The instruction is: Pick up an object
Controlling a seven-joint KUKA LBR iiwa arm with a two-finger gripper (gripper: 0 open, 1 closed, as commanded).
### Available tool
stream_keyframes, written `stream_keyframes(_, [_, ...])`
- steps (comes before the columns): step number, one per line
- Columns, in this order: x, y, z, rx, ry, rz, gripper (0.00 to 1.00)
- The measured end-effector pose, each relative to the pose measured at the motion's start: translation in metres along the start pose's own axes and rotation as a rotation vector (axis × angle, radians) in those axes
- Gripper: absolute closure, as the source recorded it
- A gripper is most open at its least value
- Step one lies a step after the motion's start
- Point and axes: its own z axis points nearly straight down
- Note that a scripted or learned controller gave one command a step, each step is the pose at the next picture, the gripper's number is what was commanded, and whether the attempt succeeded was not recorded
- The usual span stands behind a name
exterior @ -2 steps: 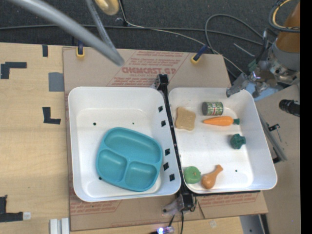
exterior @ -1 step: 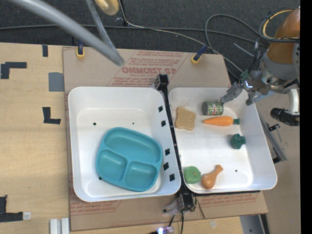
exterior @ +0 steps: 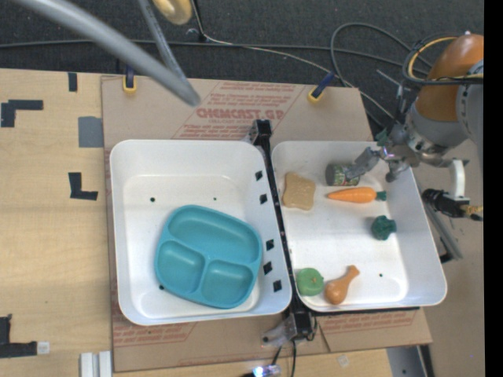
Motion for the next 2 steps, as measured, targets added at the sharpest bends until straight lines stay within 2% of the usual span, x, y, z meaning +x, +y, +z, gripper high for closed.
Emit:
stream_keyframes(1, [0.01, -0.002, 0.049, 0.001, 0.001, 0.0, 0.0])
stream_keyframes(2, [0.009, -0.001, 0.035, -0.003, -0.001, -0.001, 1.0])
